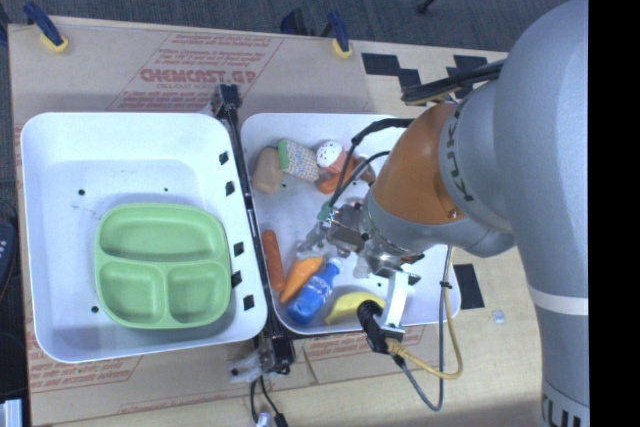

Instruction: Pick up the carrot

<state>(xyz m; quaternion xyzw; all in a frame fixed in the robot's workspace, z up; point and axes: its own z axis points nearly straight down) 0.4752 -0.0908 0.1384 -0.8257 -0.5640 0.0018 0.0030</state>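
The carrot (300,277) is a short orange piece lying at a slant near the front left of the right bin (430,307). A blue bottle (314,292) touches its right side. My gripper (330,233) hangs low over the bin, just above and to the right of the carrot's upper end. The wrist and the grey and orange arm (430,180) cover the bin's right half. Nothing shows between the gripper and the carrot.
A thin red-orange sausage (271,258) lies along the right bin's left wall. A yellow banana (350,305) sits at the front. A tan lump (266,172), a striped green piece (297,158) and a white egg (329,153) crowd the back. The left bin (60,155) holds a green divided plate (160,265).
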